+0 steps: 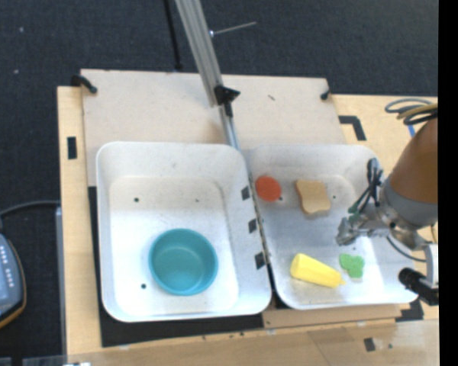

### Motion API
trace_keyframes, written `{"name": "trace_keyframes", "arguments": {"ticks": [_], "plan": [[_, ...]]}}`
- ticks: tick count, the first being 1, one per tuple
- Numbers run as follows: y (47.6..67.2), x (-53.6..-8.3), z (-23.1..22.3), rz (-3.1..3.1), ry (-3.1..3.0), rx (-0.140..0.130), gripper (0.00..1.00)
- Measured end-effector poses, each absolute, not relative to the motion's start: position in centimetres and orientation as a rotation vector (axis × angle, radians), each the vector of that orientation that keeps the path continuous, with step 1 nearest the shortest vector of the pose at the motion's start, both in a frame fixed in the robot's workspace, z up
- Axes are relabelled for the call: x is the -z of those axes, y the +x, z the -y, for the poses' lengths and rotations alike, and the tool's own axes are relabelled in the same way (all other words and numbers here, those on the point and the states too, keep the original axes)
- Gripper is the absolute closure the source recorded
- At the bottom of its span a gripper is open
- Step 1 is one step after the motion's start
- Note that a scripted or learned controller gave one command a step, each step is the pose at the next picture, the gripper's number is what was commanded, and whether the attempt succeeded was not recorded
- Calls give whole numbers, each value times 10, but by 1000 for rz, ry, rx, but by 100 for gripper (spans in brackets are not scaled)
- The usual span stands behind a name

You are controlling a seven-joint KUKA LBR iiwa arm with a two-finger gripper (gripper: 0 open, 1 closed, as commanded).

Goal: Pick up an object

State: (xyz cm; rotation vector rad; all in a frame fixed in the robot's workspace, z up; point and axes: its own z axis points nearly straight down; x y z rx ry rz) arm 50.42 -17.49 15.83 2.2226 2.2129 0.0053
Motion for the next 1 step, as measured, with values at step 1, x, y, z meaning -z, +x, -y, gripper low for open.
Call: {"name": "trace_keyframes", "arguments": {"ticks": [1], "plan": [[512, -210, 168, -2221, 2212, -6, 100]]}}
